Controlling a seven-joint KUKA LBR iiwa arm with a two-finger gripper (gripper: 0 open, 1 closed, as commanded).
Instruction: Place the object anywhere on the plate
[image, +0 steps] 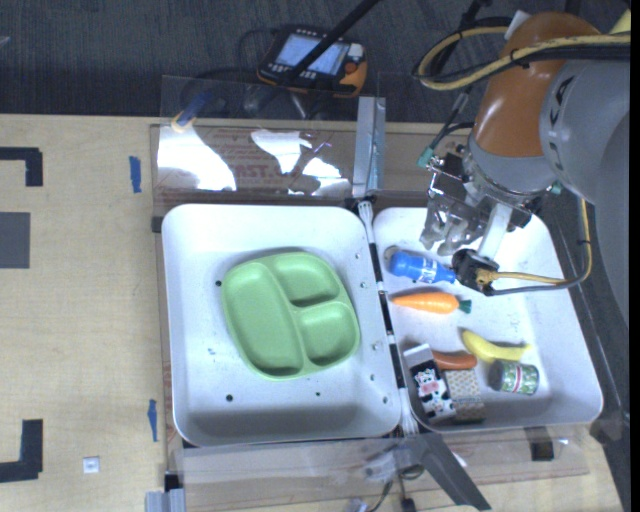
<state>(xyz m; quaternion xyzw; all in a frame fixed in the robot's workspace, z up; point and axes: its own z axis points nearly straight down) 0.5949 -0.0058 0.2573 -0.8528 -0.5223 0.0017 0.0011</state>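
Note:
A green divided plate (289, 313) lies in the left white bin (190, 240). In the right bin (560, 390) rest a blue bottle (420, 267), an orange carrot (428, 302), a yellow banana (490, 347), a green can (515, 378), a red sausage-like piece (455, 359) and a small black-and-white carton (430, 385). My gripper (447, 236) hangs over the back of the right bin, just above and to the right of the blue bottle. Its fingers point down and look slightly apart, with nothing visible between them.
A clear plastic wall (260, 160) stands behind the left bin, and a metal divider (368, 150) rises between the bins. A handheld pendant (310, 58) lies beyond the bench. Cables (540, 280) trail from the wrist across the right bin.

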